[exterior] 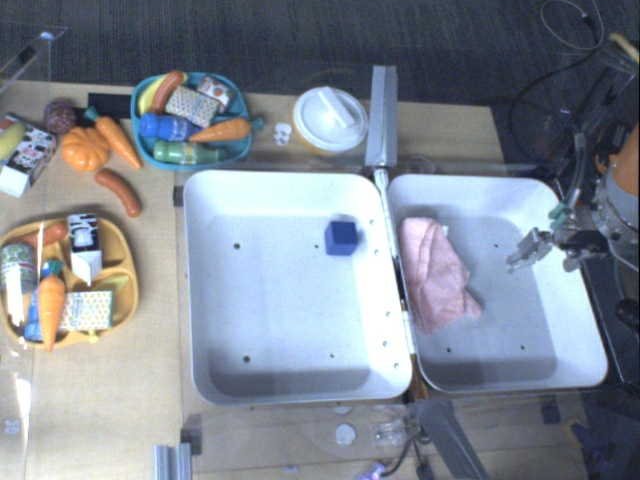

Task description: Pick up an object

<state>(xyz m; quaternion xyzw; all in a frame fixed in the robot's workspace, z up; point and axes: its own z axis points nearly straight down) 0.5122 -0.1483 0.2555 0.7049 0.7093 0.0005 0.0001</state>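
A small blue cube (341, 237) rests in the left bin (250, 358), toward its upper right. In the right bin (520, 358) a crumpled pink cloth (437, 273) lies against the left wall. My gripper (546, 255) hangs over the right bin's right side, well to the right of the cloth and apart from it. Its two fingers stand apart, open, with nothing between them.
A metal post (380, 118) rises behind the seam between the bins. On the bench behind and to the left are a yellow bowl with a white lid (330, 120), a blue bowl of toy food (190, 120), loose toy vegetables (100, 153) and a yellow plate (118, 303) of toys.
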